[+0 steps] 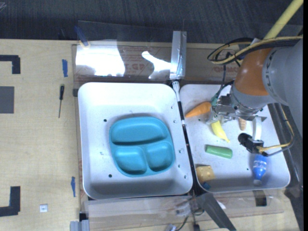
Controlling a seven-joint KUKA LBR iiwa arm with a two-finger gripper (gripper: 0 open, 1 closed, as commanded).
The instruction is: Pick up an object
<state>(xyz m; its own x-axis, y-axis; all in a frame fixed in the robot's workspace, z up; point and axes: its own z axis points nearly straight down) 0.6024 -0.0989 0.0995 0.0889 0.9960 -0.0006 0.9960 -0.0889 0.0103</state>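
My gripper (222, 113) hangs over the upper middle of the right bin (279, 177), below the arm's orange band. A yellow banana-shaped piece (221, 131) lies right under it, its top end at the gripper. An orange carrot (198, 110) lies just left of the gripper, near the wall between the bins. A green block (219, 151) rests lower in the bin's middle. A tan block (204, 172) sits at the front left corner, and a blue bottle (259, 167) at the front right. A small beige piece (243, 124) lies to the gripper's right.
The left bin (91, 100) holds a blue divided plate (141, 145) at its middle. A clear panel and a metal post (178, 54) stand behind the bins. A screwdriver (61, 99) lies on the bench to the left.
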